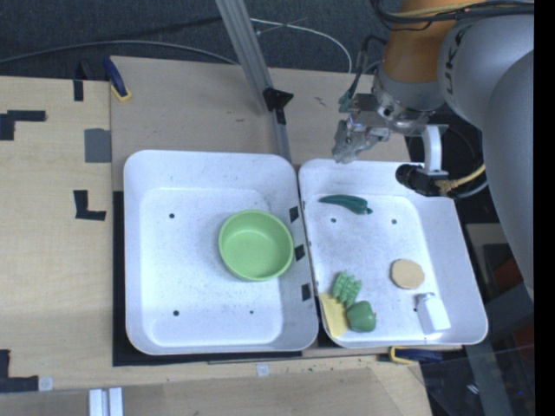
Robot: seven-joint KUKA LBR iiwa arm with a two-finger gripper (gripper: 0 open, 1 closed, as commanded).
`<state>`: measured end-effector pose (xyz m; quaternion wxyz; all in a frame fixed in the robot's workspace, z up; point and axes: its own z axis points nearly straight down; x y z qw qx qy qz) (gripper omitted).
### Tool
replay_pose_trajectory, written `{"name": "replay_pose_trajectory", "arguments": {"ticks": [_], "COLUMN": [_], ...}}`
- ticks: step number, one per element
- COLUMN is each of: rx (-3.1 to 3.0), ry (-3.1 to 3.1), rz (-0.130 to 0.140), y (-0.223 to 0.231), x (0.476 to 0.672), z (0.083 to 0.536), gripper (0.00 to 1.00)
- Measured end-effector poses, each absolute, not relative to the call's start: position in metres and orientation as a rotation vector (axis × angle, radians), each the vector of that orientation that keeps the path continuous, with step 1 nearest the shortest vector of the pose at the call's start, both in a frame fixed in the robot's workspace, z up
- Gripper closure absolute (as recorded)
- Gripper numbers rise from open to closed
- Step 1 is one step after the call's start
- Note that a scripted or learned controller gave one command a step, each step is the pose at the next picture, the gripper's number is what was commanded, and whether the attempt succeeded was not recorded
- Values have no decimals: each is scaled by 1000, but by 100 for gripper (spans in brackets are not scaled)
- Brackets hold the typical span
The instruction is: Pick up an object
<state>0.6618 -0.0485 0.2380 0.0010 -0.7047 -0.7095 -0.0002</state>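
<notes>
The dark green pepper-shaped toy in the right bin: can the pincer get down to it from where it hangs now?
Probably yes. The dark green pepper-shaped toy lies alone near the far wall of the right white bin, with nothing on or against it. The pincer hangs just beyond that rim, close by.

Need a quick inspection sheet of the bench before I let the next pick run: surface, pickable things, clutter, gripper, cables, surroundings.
Surface: two white bins, left bin and right bin, side by side on the bench.
Job's things: green bowl in left bin; in right bin, dark green pepper, tan disc, green toys, small white piece.
Clutter: nothing seen.
Gripper: gripper hangs above the right bin's far edge, nothing held.
Cables: white cable behind the bench.
Surroundings: grey pole, black tape marks.
</notes>
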Motion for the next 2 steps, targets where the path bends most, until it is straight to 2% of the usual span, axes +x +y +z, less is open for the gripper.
{"name": "replay_pose_trajectory", "arguments": {"ticks": [2], "rx": [-2211], "ry": [-2227], "rz": [2], "y": [54], "x": [649], "z": [221], "gripper": [100]}}
